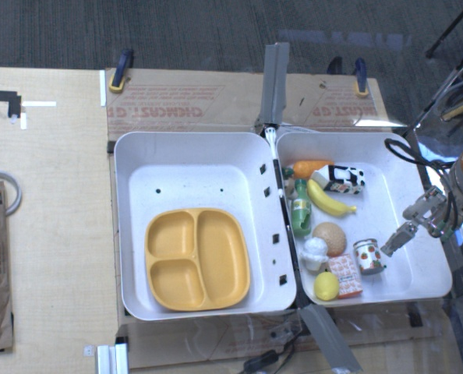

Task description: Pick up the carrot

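Carrot (pixel 310 167) lies at the far edge of the right bin (pixel 418 283), just behind the banana (pixel 330 197). Pincer (pixel 393 240) hovers low near a small can (pixel 368 256), well apart from the carrot; grasp state indeterminable.

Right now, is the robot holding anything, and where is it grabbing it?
Nothing is held. The tool sits in the right bin beside the small can, far from the carrot.
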Robot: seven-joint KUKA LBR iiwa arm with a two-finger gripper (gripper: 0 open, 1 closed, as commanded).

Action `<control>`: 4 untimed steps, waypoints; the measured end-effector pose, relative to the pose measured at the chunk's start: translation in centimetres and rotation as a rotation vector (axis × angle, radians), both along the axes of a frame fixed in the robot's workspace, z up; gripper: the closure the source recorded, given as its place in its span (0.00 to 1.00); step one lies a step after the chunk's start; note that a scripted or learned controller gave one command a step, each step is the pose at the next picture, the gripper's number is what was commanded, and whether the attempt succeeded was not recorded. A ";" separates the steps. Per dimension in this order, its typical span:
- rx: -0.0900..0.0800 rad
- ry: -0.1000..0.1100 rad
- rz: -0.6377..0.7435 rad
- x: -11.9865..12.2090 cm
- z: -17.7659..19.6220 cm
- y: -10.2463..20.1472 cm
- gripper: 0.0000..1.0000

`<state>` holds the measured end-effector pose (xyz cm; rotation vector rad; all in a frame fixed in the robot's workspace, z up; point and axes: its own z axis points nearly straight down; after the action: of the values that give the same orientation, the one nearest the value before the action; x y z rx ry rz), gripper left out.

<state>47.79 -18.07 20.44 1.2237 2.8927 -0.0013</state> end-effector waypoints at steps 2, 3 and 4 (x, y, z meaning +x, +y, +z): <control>-0.002 -0.002 -0.026 4.6 24.6 -2.2 1.00; -0.002 -0.001 -0.026 4.6 24.6 -2.2 0.00; 0.000 0.000 0.157 0.1 13.4 -1.4 0.00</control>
<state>47.86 -19.51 33.84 0.9936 2.9791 -0.0011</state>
